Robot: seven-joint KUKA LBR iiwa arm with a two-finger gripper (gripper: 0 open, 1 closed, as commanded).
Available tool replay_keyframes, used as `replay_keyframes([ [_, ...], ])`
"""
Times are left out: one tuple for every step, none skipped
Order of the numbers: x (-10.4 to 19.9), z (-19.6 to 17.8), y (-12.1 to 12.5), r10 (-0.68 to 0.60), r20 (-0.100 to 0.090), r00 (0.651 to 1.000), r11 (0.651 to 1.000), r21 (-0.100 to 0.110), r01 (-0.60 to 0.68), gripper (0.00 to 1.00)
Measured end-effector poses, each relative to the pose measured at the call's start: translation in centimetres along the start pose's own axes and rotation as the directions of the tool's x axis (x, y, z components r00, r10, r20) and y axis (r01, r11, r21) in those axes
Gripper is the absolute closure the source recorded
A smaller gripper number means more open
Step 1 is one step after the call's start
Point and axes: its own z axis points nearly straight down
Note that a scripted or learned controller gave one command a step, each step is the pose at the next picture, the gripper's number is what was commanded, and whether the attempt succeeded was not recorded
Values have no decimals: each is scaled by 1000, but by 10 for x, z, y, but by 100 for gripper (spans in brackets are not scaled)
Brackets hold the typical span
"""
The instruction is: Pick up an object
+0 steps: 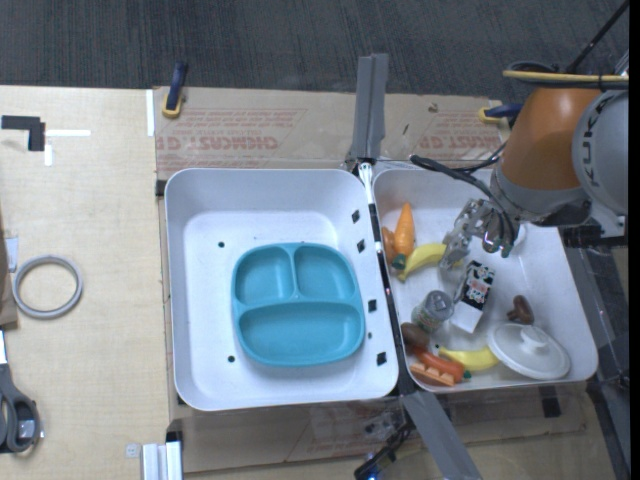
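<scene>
The gripper hangs in the right-centre of the frame, over the upper middle of the right bin, its metal fingers pointing down and to the left; they look parted, with a visible gap and nothing caught between them, so as far as the view shows it carries no object. Just below and left of the fingertips lies a yellow banana, and beside that, toward the bin's left wall, an orange carrot standing on end. Directly under the gripper, slightly lower in the frame, sits a small black-and-white box, and to its left a grey round can. Further down are a second yellow banana, some red and orange pieces in the lower left corner of the bin, a white lid-like dish at lower right, and a small brown lump just above it. The left bin, centre frame, holds a blue divided plate. Out on the bench at far left lie a grey tape ring and scissors. By my reading the pick is not yet done: the arm is positioned over the cluttered bin, but descent, closing and lifting all remain, with the upper banana or the box the nearest candidates.
</scene>
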Motion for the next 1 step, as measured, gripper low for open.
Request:
replay_keyframes([
  [0, 0, 0, 0, 0, 1000, 1000, 0, 0, 0],
])
